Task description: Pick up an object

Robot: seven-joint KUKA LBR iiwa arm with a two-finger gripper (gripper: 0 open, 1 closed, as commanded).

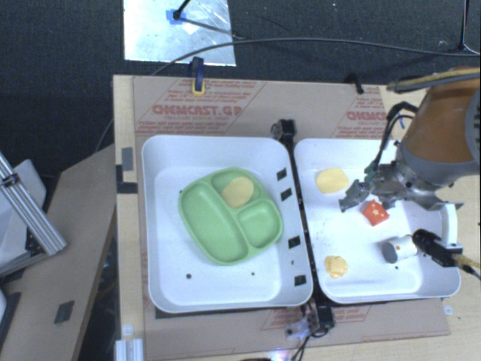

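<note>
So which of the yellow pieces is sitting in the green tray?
The pale yellow piece in the green tray's upper compartment, in the left bin. The other two yellow pieces lie loose in the right bin.

A pale yellow oval piece [238, 192] lies in a light green divided plastic plate [218, 232], while a red-orange block [376, 213] and two yellow lumps [331, 180] [336, 265] sit on white.

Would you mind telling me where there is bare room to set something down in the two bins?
Left bin: bare floor around the green divided plate, widest below it. Right bin: crowded mid-right by the gripper, red block and two yellow pieces; its upper-left corner is open.
</note>
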